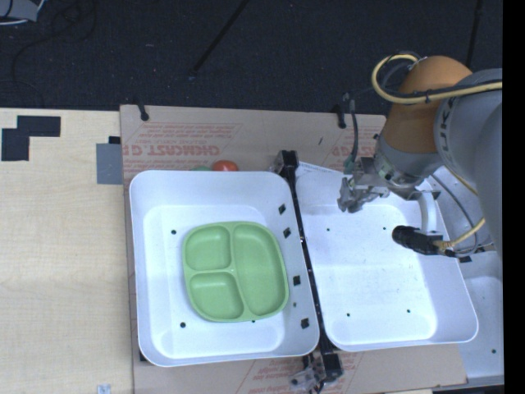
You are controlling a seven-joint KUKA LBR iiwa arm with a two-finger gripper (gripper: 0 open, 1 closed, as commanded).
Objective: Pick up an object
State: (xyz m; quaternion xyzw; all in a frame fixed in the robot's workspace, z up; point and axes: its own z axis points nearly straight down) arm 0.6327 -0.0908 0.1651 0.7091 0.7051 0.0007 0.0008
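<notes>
two shallow white bins sit side by side on a brown cardboard sheet point(246, 142) that covers the pale wooden bench point(57, 253). the left bin point(156, 335) holds a light green plate point(235, 271) with three compartments, lying flat near the middle of the bin floor, a little toward the right wall. the right bin point(385, 302) shows its white floor with a few small dark dots. a black divider strip point(297, 245) with clips runs between the two bins. the arm point(435, 130), grey with an orange band, comes in from the right, and the gripper point(354, 197) hangs over the upper left part of the right bin, well apart from the green plate. its tip is small and blurred, so i cannot tell how it stands, and nothing can be made out between the tips. a small red and green object point(220, 167) peeks over the far rim of the left bin, mostly hidden by that rim, so what it is stays unclear. a dark part point(417, 239) hangs from cables under the arm, above the right bin.
</notes>
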